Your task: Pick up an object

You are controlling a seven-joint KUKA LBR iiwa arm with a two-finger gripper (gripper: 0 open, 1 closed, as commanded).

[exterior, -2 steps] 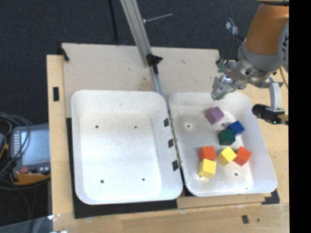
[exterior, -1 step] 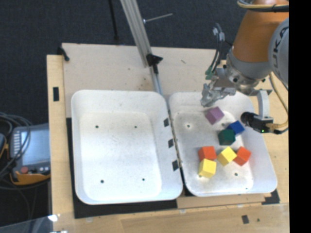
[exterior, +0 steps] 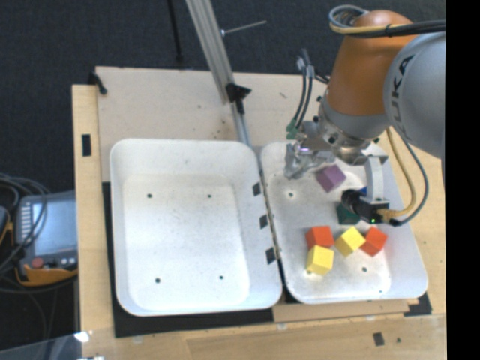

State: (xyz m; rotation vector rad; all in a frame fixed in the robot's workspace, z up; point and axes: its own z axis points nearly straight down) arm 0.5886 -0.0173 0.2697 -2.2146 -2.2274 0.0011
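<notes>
Lying just beside the jaws, whose spread I cannot tell, is the purple block.

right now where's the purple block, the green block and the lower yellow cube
purple block [exterior: 330, 178], camera view, middle of its top face
green block [exterior: 346, 215], camera view, its visible left part
lower yellow cube [exterior: 319, 259], camera view, centre of its top face

This looks like a robot lab. A big grey and orange robot arm reaches over a plain wooden bench. Two white bins sit side by side on it. A metal pole stands behind them. Black cables and a small control box with a screen lie on the dark floor.
</notes>
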